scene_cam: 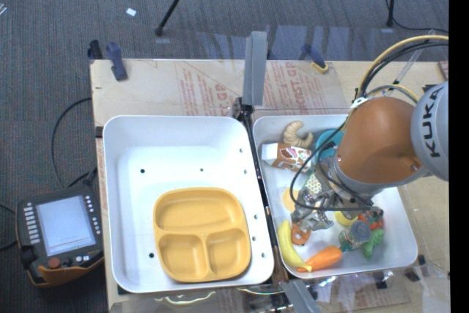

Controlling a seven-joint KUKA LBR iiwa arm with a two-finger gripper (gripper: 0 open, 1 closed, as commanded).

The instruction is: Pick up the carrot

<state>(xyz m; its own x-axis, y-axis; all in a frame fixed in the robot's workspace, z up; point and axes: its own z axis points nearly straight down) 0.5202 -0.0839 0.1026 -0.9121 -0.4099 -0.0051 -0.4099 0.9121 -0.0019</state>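
The carrot (323, 258), orange with a tapered end, lies near the front edge of the right bin (407, 240), next to a yellow banana (287, 245). My gripper (314, 218) hangs low over the middle of that bin, just above and behind the carrot, under the orange wrist band (377, 141). I see nothing held in it. The arm hides much of the bin's centre.
Around the gripper lie an orange ring (299, 234), a green toy (372, 242), a small printed box (289, 155), a tan pastry shape (295, 132) and a teal item (327, 139). The left bin (146, 150) holds a yellow divided plate (201, 234).
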